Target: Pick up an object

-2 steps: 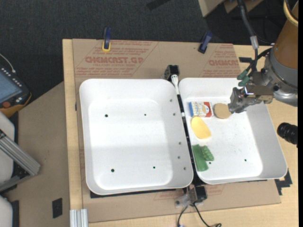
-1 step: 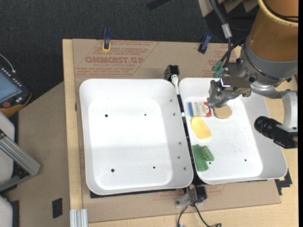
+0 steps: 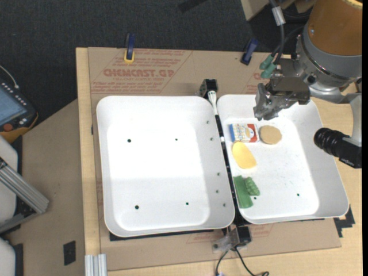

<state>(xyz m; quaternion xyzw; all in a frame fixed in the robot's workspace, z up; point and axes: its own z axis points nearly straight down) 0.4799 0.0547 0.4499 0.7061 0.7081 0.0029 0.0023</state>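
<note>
The right bin (image 3: 310, 203) holds a small white, blue and red packet (image 3: 243, 133), a round tan cookie-like disc (image 3: 270, 135), a yellow oval piece (image 3: 244, 155) and a green ridged piece (image 3: 246, 190). My gripper (image 3: 266, 109) hangs over the far part of this bin, just above and behind the packet and the disc. Nothing shows between its dark fingers.
The left bin (image 3: 115, 171) lies beside the right one, with black clips (image 3: 208, 88) at the seam between them. A black cylinder (image 3: 338, 144) juts in over the right bin's right rim. Blue clamps (image 3: 130, 49) pin the cardboard base at the back.
</note>
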